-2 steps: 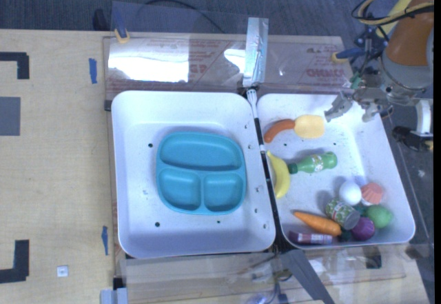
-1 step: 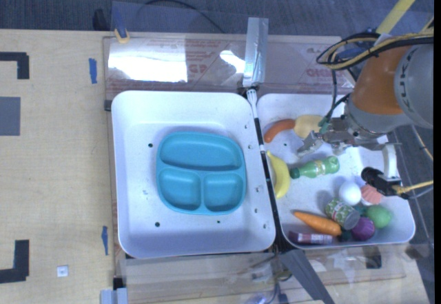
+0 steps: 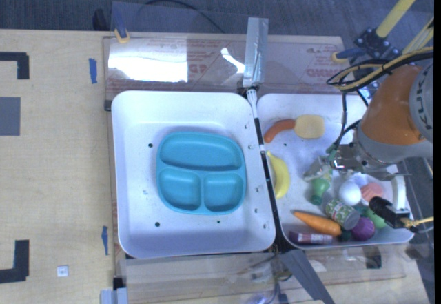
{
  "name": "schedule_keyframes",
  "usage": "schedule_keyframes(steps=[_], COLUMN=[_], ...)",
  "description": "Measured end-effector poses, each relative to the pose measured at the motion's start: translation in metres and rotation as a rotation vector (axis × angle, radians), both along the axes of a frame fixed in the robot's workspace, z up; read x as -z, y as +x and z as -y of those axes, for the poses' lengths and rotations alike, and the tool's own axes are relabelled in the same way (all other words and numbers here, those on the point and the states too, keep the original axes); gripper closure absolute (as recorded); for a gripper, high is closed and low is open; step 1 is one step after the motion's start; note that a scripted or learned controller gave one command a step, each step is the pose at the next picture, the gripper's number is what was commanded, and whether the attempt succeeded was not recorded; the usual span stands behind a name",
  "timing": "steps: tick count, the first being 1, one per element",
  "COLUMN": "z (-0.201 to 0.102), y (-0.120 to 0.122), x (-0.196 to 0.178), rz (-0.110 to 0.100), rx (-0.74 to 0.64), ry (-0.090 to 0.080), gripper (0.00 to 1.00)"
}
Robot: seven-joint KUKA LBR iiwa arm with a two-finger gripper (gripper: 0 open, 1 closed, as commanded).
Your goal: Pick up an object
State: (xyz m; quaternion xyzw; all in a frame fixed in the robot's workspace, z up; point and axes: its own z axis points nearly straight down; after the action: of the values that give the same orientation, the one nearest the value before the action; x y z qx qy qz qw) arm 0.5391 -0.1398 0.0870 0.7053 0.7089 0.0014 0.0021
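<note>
so, two shallow white bins sit side by side on the bench. the left bin holds a blue divided plate with three compartments, lying flat near its middle. the right bin holds a scatter of small toy foods. near its far edge lie an orange-red sausage shape and, just beside it to the right, a pale yellow block. a yellow banana lies along the bin's left wall. toward the near edge an orange carrot lies at a slant, and below it a thin pink and dark marker-like stick rests against the near wall. clustered on the right of the bin are a green round piece, a white egg, a salmon-pink piece, a small patterned can and a purple round piece, all close together, several touching

the grey arm with its orange band reaches in from the right and hangs over the right bin. the gripper sits low above that cluster, just above the green piece and the egg, with a crumpled silvery bit beside it to the left. its fingertips are hidden by the wrist and the clutter, so i cannot tell whether it is spread or closed, and nothing can be seen pinched in it

behind the bins a clear plastic sheet lies on the bench, with a black cable looping over the blue-grey floor beyond
</note>
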Motion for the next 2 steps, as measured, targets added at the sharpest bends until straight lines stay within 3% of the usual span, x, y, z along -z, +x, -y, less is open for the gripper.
schedule_keyframes(steps=[1, 2], z=[0.049, -0.034], y=[-0.022, 0.029], x=[-0.043, 0.000], rz=[-0.001, 0.004], rx=[-0.106, -0.087], ry=[-0.003, 0.000], gripper=[0.00, 0.00])
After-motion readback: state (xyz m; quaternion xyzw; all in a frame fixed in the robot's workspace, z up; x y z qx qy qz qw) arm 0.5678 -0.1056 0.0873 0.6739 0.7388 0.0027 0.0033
